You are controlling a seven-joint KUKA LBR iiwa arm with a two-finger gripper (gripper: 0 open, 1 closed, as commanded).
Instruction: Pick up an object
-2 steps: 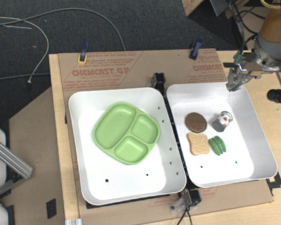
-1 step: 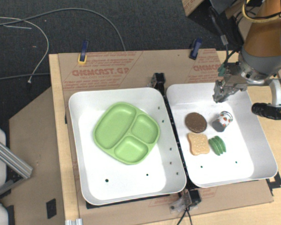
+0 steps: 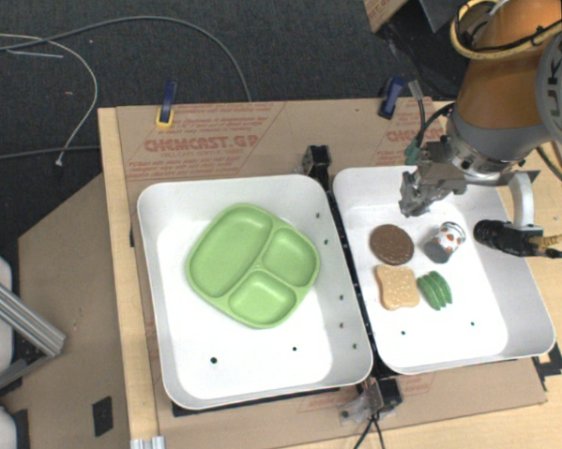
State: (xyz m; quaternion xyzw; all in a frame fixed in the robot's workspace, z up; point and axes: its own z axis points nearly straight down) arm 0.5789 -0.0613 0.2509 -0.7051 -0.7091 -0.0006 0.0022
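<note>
While starting at the near edge of the brown desk point(image 3: 263, 424), seeing a small black clip point(image 3: 379, 393) sitting between the front corners of two white bins. Seeing the left bin point(image 3: 190, 364) and the right bin point(image 3: 493, 334) lying side by side, almost touching. Finding a slice of toast point(image 3: 397, 287) lying flat in the right bin, nearest the front of the little group there. Spotting a green toy point(image 3: 435, 290) lying just beside the toast, to the right of it. Finding a green plate point(image 3: 253, 264) with three parts resting in the middle of the left bin, turned a bit crooked. Going farther back in the right bin, seeing a brown round thing point(image 3: 392, 244) lying just behind the toast, very close to it. Seeing a small grey and white thing point(image 3: 443, 241) with a red spot sitting near the brown round thing, just behind the green toy. Seeing the jaws hanging over the far part of the right bin, close behind the brown round thing. Not being able to tell the jaws as open or closed. Finding another black clip point(image 3: 316, 159) at the far gap between the bins. Seeing the grey arm point(image 3: 476, 150) with its orange band point(image 3: 507, 61) reaching in from the right. Spotting one blue clamp point(image 3: 168, 103) and another blue clamp point(image 3: 390, 98) gripping the far edge of the desk. Farthest away, seeing thin cables point(image 3: 75, 61) lying on the dark floor point(image 3: 281, 40).
</note>
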